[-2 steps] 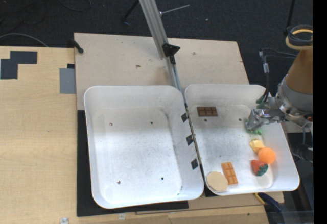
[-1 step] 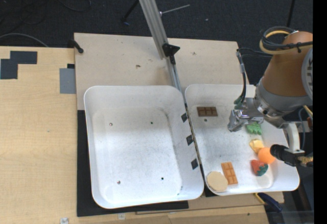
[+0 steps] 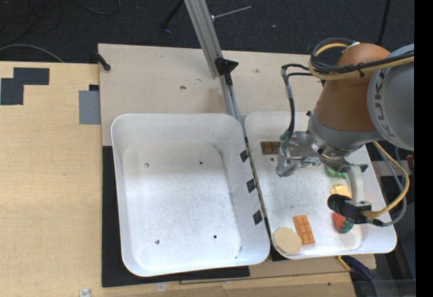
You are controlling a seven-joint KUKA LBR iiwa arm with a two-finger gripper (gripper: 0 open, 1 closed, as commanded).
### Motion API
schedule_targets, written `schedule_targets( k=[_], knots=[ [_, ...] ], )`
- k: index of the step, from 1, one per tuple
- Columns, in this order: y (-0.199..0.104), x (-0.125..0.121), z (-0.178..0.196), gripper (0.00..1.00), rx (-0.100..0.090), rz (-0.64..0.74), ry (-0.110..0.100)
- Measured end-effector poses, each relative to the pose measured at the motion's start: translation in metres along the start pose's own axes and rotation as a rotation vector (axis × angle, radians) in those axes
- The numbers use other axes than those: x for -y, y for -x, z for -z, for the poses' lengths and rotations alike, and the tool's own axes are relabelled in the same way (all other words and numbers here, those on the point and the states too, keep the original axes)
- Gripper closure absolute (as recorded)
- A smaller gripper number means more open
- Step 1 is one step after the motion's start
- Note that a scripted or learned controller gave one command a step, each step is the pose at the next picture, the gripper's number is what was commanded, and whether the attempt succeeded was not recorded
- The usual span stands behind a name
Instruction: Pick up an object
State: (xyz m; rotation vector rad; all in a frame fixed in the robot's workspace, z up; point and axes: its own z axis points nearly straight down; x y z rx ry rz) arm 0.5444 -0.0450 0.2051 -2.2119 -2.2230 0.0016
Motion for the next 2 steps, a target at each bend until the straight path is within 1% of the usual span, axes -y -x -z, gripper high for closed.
schedule_targets(
  k=[1,2],
  knots=[
    [-0.06,-0.005,-0.002,1.0,0.001,0.0,0.001],
    [-0.109,-0.002,-0.005,1.0,0.001,-0.001,0.0]
  ],
)
